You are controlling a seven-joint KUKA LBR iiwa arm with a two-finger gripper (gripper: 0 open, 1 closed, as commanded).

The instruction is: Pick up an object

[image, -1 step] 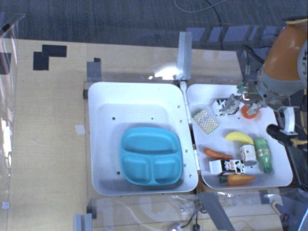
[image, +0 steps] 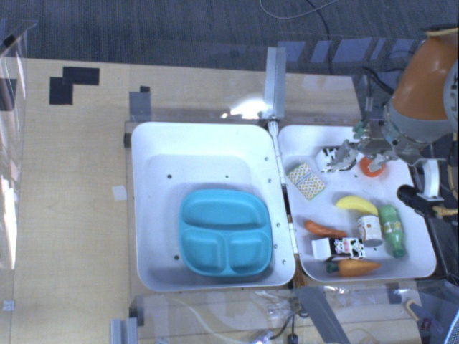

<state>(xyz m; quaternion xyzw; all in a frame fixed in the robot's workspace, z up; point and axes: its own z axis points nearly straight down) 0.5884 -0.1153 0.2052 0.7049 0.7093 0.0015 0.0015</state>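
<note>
Over right bin (image: 423,264), upper part: gripper (image: 356,151) down low at the bin floor, arm (image: 430,84) reaching in from the right, grey body with orange band above the wrist. Fingers too blurred and small against the clutter; can't tell how far apart, can't tell if anything sits between them.

Just left of gripper, touching or nearly so: black-and-white cow figure (image: 330,158), small, lying on bin floor. Just right of gripper: orange ring (image: 372,166), partly covered by the wrist hardware. Below-left of gripper: patterned card (image: 307,180), white with dotted print, tilted. Below gripper, a bit apart: yellow banana (image: 356,205). Further below: white can (image: 369,229) with red label, green bottle (image: 391,229) beside it on the right, lying down. Below-left: red chili (image: 324,229). Furthest below, near bin's front wall: small white block (image: 320,249), another black-and-white piece (image: 350,247), orange carrot (image: 356,267).

Well apart to the left, in left bin (image: 154,192): blue divided plate (image: 225,231), three compartments, flat.
</note>
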